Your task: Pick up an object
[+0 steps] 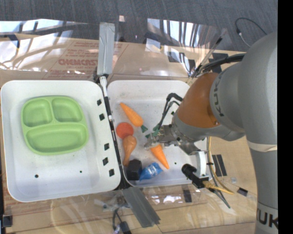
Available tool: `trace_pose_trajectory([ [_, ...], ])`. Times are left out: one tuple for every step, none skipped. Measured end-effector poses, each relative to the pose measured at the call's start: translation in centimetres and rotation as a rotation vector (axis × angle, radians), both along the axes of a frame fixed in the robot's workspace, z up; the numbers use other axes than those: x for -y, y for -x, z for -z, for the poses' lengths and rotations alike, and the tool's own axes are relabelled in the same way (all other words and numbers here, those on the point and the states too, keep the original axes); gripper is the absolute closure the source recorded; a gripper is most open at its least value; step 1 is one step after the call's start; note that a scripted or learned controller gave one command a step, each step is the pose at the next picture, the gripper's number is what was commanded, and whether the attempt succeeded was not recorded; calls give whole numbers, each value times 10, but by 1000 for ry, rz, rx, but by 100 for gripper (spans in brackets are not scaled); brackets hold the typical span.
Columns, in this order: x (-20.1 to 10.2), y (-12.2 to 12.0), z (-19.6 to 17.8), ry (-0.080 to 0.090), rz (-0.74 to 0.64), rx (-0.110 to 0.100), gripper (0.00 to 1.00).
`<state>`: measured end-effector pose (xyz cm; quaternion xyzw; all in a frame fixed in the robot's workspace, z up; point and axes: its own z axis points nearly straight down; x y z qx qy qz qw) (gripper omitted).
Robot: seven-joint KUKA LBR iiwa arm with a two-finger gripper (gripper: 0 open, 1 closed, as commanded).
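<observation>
Landmark: right bin (136, 89), shallow, white, standing on the counter (224, 155).

Left bin (12, 130): white, touching the right bin's left wall along a taped seam. It holds one green divided plate (53, 126) with three compartments, lying flat in the half of that bin away from the right bin.

Contents of the right bin:
- Long carrot (132, 115), orange with a green tip, lying at a slant near the bin's middle.
- Red-orange ball (125, 129), round, just below the long carrot, close to the bin's left wall.
- Pear-shaped orange piece (129, 146), below the ball and touching or nearly touching it.
- Black block (134, 169), at the bin's near edge, just below the orange piece.
- Blue object (150, 171), just right of the black block, along the same near edge.
- Small carrot (159, 155), orange, tilted, right of the bin's centre, directly under the end effector.

End effector (156, 139): low inside the right bin, right of the ball, its tip at the top end of the small carrot. How far its parts stand open cannot be told, nor whether it has hold of the carrot.

Arm (244, 96): grey with an orange band, covering the bin's right side.
</observation>
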<state>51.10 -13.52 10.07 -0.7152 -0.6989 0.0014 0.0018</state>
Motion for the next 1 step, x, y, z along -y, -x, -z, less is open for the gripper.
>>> trace_pose_trajectory([
  [-19, 20, -114, 0, 95, 3, 100],
])
